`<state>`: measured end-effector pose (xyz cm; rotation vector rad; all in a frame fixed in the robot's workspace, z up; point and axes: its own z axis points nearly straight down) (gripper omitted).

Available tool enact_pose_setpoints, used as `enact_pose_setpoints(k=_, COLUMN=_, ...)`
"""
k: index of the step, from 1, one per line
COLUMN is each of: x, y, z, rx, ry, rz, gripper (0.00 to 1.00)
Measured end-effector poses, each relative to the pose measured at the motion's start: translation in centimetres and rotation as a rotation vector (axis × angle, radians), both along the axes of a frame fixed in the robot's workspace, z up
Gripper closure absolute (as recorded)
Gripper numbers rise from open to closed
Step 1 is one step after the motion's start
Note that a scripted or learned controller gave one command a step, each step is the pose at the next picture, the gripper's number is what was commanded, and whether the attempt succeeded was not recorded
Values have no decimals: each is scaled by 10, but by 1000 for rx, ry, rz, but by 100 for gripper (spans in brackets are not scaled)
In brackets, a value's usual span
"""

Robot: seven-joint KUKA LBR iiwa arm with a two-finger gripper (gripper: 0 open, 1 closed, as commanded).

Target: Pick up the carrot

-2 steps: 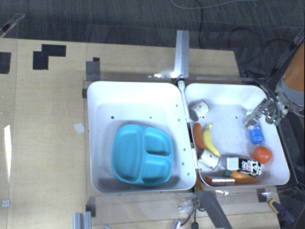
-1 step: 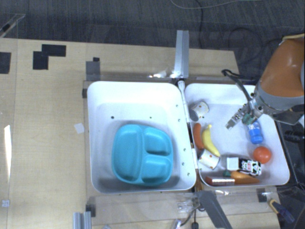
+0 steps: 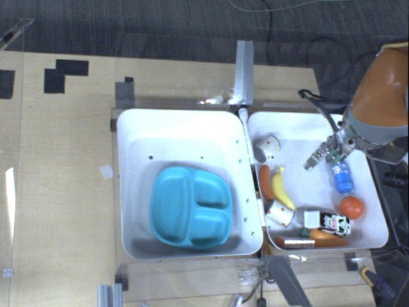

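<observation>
The carrot (image 3: pixel 328 239), a short orange stick, lies along the front wall of the right bin (image 3: pixel 300 128), beside a dark marker (image 3: pixel 291 242). My gripper (image 3: pixel 321 154) hangs over the middle right of that bin, well behind the carrot and apart from it. It sits just above and to the left of a blue bottle (image 3: pixel 342 178). Nothing can be seen held in it.
In the right bin lie a banana (image 3: pixel 282 188), a red-orange sausage shape (image 3: pixel 264 180), a white cup (image 3: pixel 279 215), an orange ball (image 3: pixel 351 207), a black-and-white toy (image 3: pixel 335 224), a white block (image 3: pixel 312 219) and a white-grey object (image 3: pixel 267 147). The left bin (image 3: pixel 137 133) holds a blue divided plate (image 3: pixel 167 217).
</observation>
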<state>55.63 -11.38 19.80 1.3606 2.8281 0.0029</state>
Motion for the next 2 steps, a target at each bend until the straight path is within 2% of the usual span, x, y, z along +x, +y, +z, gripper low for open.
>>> enact_pose_setpoints(k=1, x=-29, y=-69, z=-109, rx=-1, ry=-5, rz=-193, gripper=100)
enact_pose_setpoints(k=2, x=34, y=-44, z=-109, rx=-3, ry=-11, rz=-6, gripper=100)
